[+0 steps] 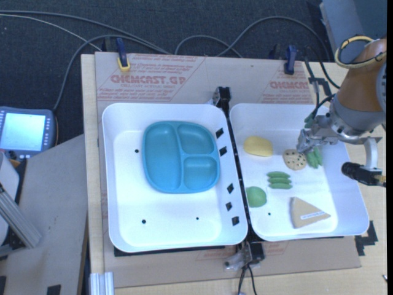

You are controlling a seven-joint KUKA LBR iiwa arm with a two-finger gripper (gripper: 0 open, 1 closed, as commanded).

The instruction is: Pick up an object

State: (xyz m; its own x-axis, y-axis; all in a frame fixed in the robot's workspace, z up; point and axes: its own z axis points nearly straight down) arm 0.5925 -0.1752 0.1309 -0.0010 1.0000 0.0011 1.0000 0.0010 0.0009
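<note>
The hand (305, 145), whose grip I cannot tell, hangs over the speckled cookie (295, 160), probably a light, stiff toy best pinched across its edges.

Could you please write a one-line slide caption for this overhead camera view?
KUKA arm's gripper lowered into the right white bin beside a speckled cookie, with a blue divided tray in the left white bin.
</note>
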